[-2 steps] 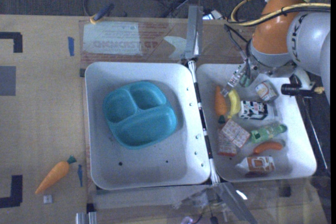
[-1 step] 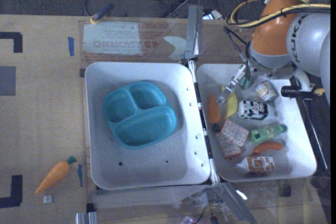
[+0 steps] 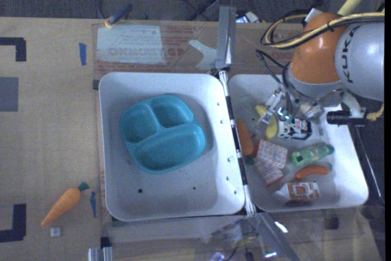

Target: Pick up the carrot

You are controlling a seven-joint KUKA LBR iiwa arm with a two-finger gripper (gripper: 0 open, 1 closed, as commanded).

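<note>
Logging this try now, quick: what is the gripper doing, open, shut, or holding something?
Gripper: low over the right bin by the banana; grip state cannot be told. It is not at the carrot lying on the bench left of the bins.

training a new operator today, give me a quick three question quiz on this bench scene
1. True or false: the blue divided plate lies in the left bin.
2. Which bin does the tool hang over? A left, B right
3. Fill in: the carrot on the bench lies outside the bins, to the ____ of the left bin.

Key: 1 true; 2 B, the right bin; 3 left
</note>
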